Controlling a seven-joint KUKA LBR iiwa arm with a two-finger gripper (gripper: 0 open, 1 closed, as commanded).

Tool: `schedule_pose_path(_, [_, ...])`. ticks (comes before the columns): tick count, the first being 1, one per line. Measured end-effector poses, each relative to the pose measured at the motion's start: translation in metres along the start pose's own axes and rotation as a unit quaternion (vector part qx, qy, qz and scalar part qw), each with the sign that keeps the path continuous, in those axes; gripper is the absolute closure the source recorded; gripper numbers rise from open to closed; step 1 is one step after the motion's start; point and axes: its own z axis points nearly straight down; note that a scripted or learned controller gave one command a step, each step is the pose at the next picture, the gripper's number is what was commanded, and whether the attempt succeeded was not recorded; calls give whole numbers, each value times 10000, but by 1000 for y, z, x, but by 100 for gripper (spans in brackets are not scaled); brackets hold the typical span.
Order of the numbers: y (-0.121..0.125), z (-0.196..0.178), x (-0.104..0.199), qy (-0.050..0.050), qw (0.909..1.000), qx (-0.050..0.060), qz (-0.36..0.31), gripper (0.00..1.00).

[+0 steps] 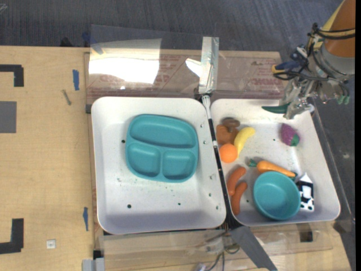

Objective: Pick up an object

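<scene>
My gripper (298,109) hangs over the back right corner of the right bin (330,168), below the orange-banded wrist. A thin dark green piece (274,110) sticks out to the left from the gripper's tip; I cannot tell whether it is held or lying on the bin floor. A purple toy (290,134) lies just below the gripper. Further left sit a brown toy (226,130), a yellow banana (243,138) and an orange ball (228,153). At the front are a carrot (273,167), two orange-red sausages (237,187), a teal bowl (276,194) and a black-and-white toy (305,193).
The left bin (107,168) holds a teal divided plate (161,147). A raised divider (212,151) separates the two bins. A clear plastic sheet and a metal strip (207,66) lie behind the bins. Wooden bench extends to the left.
</scene>
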Motion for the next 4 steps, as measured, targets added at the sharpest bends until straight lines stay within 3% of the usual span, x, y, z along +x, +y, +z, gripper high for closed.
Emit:
schedule_pose_path(1, [-8,102,8,109,9943,-56,-1063,100])
schedule_pose_path(2, [30,-17,-4,-16,9890,-3,-1478,100])
schedule_pose_path(3, [-31,52,8,72,9655,-55,-2604,100])
schedule_pose_path(4, [-30,50,7,56,9653,-48,-2609,0])
